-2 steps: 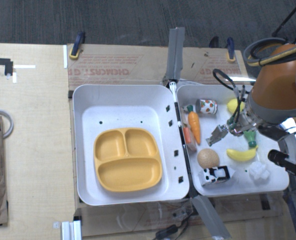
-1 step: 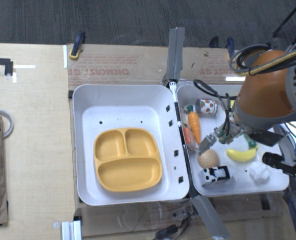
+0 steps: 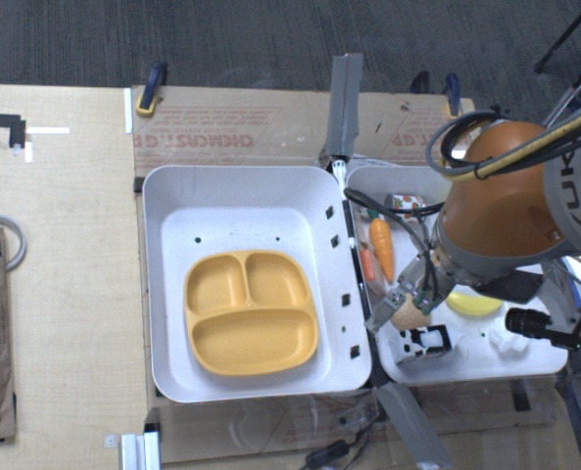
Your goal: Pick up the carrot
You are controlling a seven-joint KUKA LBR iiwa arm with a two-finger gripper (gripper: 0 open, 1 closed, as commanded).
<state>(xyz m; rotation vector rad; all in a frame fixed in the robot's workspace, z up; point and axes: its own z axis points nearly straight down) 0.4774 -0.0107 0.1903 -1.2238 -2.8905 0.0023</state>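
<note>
The orange carrot [image 3: 381, 249] lies lengthwise in the right bin [image 3: 486, 365], close to its left wall. The gripper [image 3: 414, 296] hangs low in that bin, just below and to the right of the carrot's near end. A tan lump [image 3: 406, 314] sits right under the gripper's tip; whether it is touched or held cannot be made out. The arm's orange band [image 3: 496, 189] covers much of the right bin's middle.
The left bin [image 3: 163, 262] holds a yellow divided plate [image 3: 252, 311]. In the right bin lie a yellow item [image 3: 473, 305], a black-and-white piece [image 3: 424, 341], a small white object [image 3: 511, 344] and a small printed pack [image 3: 406, 204] at the back. A reddish strip [image 3: 368, 262] lies beside the carrot.
</note>
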